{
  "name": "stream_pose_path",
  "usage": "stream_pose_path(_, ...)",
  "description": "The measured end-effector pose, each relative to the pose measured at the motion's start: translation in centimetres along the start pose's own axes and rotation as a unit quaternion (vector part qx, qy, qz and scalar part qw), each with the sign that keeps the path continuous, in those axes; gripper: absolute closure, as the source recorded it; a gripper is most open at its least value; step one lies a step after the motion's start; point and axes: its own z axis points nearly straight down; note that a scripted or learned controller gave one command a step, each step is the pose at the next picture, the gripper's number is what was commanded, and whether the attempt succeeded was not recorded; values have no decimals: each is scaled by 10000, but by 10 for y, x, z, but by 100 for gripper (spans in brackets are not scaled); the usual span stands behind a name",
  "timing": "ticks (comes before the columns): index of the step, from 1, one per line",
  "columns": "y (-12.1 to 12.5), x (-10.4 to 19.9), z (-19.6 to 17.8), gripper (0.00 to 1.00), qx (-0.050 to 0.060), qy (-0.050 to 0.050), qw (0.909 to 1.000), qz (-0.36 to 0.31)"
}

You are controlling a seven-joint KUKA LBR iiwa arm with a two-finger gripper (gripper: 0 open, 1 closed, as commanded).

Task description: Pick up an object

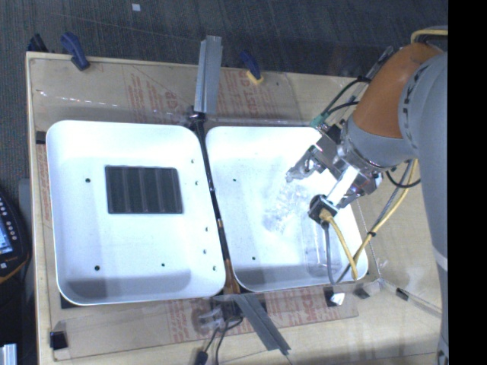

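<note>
A dark grey ribbed rectangular block (143, 190) lies flat in the left bin (68, 265), a little above its middle. My gripper (298, 170) hangs over the upper right part of the right bin (243, 276), on the arm that comes in from the right. Just below and left of it a faint, see-through object (278, 207) lies on the bin floor; its outline is hard to make out. Whether the gripper touches it cannot be told.
A metal divider bar (207, 74) runs between the bins at the back. Blue clamps (74, 52) hold the board's far edge. Another faint clear shape (316, 251) shows near the right bin's lower right corner.
</note>
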Motion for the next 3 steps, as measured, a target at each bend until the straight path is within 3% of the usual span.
stream_pose_path(1, -49, 1, 52, 0, -5, 5, 9818, 1901)
stream_pose_path(2, 17, -4, 6, 0, -28, 19, 9975, 700)
stream_pose_path(3, 11, -65, -15, 0, -21, 13, 10000, 95)
